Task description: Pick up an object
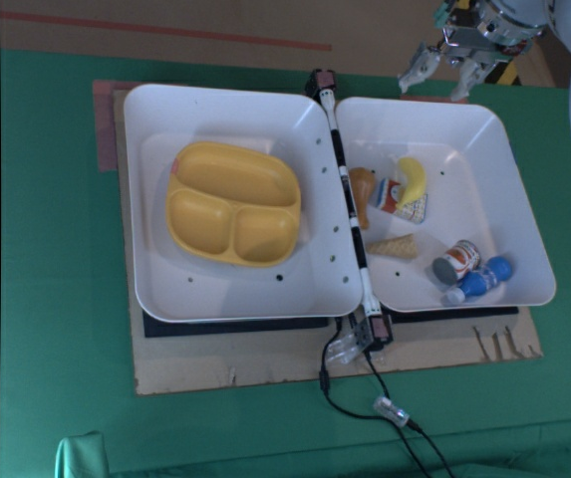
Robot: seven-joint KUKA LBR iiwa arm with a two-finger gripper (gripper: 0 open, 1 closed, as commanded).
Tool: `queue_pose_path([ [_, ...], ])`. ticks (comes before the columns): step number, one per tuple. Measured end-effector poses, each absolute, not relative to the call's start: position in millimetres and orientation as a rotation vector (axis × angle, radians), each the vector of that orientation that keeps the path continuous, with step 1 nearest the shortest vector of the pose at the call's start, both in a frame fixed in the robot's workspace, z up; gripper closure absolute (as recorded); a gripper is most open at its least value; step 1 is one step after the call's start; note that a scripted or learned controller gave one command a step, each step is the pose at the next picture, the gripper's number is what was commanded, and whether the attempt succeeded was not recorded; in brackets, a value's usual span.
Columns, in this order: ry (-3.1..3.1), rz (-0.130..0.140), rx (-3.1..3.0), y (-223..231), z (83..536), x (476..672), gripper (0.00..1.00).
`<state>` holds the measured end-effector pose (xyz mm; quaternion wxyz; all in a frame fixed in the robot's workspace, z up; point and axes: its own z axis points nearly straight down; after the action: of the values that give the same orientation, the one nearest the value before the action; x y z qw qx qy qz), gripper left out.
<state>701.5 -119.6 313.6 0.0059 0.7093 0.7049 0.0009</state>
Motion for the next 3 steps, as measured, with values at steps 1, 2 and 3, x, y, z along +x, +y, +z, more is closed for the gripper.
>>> queue_pose_path([
  [1,2.207,0.000,2.221,-116.3,282.8,701.4,0.00],
  [2,2.206,0.001,2.219,-110.6,272.0,701.8,0.00],
  [3,2.206,0.011,2.216,-75.2,287.4,702.5,0.00],
])
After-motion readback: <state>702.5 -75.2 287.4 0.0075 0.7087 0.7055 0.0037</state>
